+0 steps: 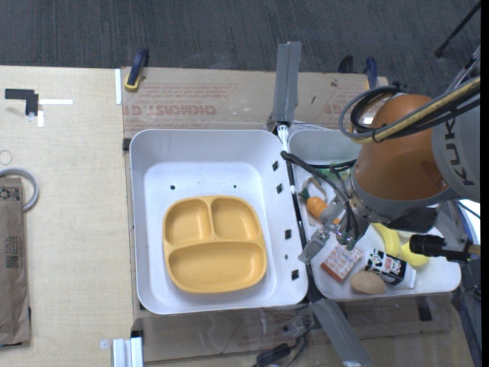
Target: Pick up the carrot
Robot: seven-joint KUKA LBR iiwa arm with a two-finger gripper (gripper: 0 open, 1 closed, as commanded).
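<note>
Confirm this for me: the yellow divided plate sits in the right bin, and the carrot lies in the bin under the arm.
Not quite. The camera view shows the yellow divided plate in the left bin, not the right one. The carrot does lie in the right bin, under the arm.

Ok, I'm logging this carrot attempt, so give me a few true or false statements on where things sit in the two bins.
1. The yellow divided plate lies in the left bin. True.
2. The carrot lies on the plate. False: it is in the right bin, beside the arm.
3. The arm reaches over the right bin. True.
4. The banana lies in the left bin. False: right bin.
</note>
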